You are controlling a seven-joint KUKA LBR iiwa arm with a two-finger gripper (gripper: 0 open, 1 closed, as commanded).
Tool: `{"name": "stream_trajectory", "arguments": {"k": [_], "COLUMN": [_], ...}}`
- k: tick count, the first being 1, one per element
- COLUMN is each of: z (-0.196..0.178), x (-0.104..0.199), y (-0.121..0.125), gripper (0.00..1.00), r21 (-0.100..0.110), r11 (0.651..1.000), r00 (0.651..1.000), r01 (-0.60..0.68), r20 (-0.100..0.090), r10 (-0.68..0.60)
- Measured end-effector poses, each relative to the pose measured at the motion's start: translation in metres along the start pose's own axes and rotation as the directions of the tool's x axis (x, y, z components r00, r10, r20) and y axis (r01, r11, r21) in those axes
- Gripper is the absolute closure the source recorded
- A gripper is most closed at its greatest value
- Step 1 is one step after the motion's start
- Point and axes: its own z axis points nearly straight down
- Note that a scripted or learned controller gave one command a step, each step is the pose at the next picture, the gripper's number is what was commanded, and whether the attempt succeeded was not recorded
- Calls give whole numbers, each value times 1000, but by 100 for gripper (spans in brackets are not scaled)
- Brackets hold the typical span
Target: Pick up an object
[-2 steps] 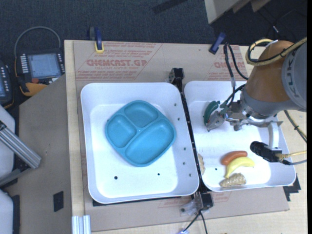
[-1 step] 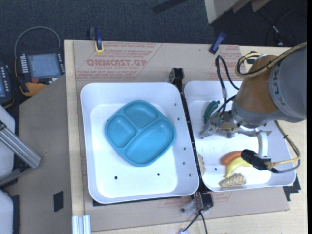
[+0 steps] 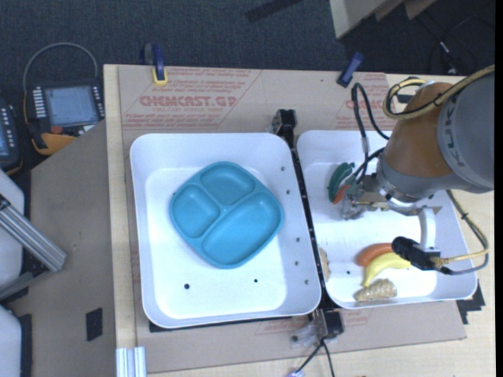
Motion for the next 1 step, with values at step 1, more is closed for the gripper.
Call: {"name": "stream_trajectory", "arguments": {"k": [1], "z": [-57], "x": [-7], "y": [-6], "gripper": [100], "r21": [-4], "r11": [1000], "r00": [1000], "r01": [1], "r20": [2], "r10": [-1]}}
